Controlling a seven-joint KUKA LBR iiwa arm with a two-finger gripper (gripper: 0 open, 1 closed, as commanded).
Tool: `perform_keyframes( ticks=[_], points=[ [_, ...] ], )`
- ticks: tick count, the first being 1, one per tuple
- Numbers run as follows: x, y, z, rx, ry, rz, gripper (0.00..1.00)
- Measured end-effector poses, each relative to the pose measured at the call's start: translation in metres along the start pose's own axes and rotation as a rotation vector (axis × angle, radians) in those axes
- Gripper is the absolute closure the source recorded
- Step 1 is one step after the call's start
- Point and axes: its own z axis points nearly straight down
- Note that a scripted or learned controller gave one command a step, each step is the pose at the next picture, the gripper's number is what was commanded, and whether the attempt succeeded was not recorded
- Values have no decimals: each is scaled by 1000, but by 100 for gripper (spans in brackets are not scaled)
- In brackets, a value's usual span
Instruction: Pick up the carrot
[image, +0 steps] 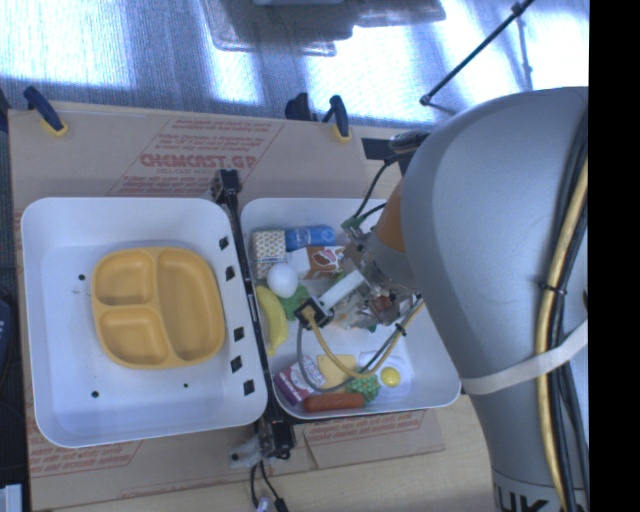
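A long reddish-orange thing (335, 402), which may be the carrot, lies along the front wall of the right bin (440, 372). My gripper (374, 304) is low in the middle of that bin, among the clutter, behind and to the right of the orange thing. The wrist and the large grey arm hide what lies under the gripper and most of the bin's right side.
The right bin also holds a banana (272, 316), a white ball (283, 280), a blue packet (306, 238), a brown packet (325, 261), a cracker box (268, 245) and small yellow pieces (366, 384). The left bin (45, 260) holds a yellow divided plate (158, 305).
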Motion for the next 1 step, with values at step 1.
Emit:
perform_keyframes(
  ticks=[1],
  points=[
    [12, 5, -101, -8, 4, 48, 100]
  ],
)
